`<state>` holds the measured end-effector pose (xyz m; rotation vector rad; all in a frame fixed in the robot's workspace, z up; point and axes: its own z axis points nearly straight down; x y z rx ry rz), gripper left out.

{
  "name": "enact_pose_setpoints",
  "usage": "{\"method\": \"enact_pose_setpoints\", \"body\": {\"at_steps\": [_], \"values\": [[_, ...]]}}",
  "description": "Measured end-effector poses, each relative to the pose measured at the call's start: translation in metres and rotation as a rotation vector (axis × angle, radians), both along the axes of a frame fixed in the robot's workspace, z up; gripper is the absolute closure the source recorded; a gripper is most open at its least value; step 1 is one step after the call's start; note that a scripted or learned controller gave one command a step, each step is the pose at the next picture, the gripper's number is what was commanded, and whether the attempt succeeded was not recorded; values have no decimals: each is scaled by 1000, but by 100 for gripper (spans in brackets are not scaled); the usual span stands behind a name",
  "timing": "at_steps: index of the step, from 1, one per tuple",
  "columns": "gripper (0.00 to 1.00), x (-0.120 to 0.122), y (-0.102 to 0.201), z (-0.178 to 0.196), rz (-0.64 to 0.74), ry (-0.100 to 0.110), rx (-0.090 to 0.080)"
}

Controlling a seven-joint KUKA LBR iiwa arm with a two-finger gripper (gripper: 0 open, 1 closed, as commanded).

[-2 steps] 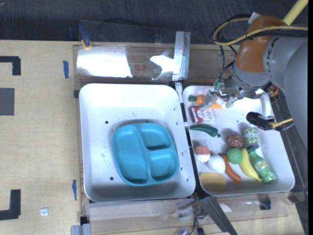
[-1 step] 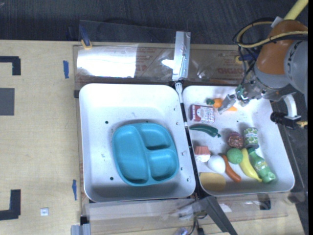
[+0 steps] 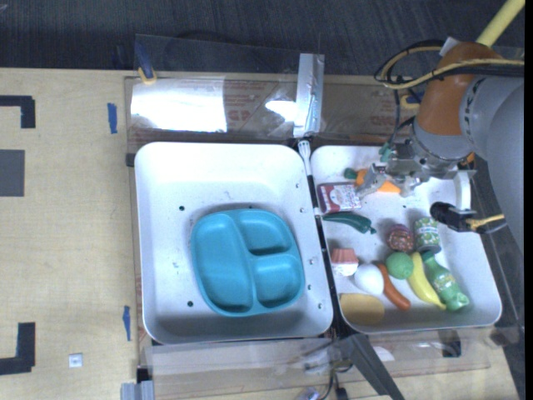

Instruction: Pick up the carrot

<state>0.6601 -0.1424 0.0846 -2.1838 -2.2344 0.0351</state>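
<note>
The carrot (image 3: 395,290) lay at the near side of the right bin (image 3: 487,300), between a white egg (image 3: 369,279) and a banana (image 3: 422,282). Farther back, the gripper (image 3: 390,173) hovered over an orange piece; its grip was too blurred to judge. Approach seemed underway: next, travel nearer and descend.

Arm (image 3: 500,132) cut off at right edge.

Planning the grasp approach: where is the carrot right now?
The carrot lies in the right bin, toward its front edge in the camera view, slanting between the white egg and the banana, just below the green ball.
</note>
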Motion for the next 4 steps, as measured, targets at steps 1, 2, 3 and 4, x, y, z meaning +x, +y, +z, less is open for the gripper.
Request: {"method": "enact_pose_setpoints", "body": {"at_steps": [1,2,3,4], "values": [[100,-2,0,9,1,7,-1],[100,-6,6,82,-35,-38,2],[100,-1,-7,188,221,-35,3],[100,6,-42,130,156,-23,7]]}}
